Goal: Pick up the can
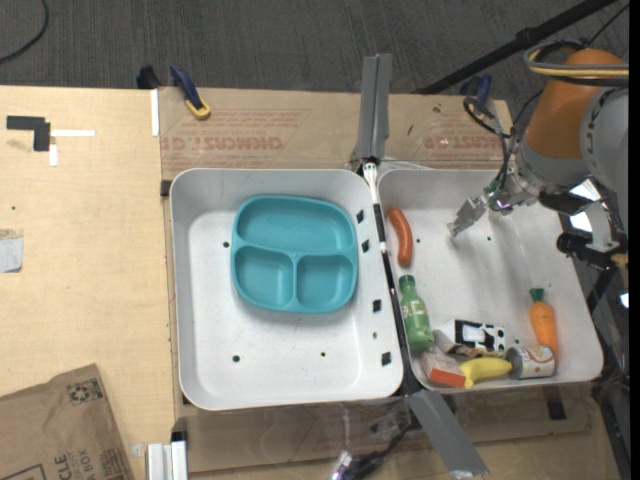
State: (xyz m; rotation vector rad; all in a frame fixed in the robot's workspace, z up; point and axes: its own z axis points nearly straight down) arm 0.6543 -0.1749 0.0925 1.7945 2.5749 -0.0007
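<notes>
A teal divided plate with three compartments lies in the left white bin, toward its upper middle. In the right white bin, a red sausage lies along the left wall near the top, and a green bottle lies below it against the same wall. A carrot rests near the right wall. In the lower corner a banana sits among small items, just below a black-and-white box. A cardboard piece lies on the surface at lower left.
</notes>
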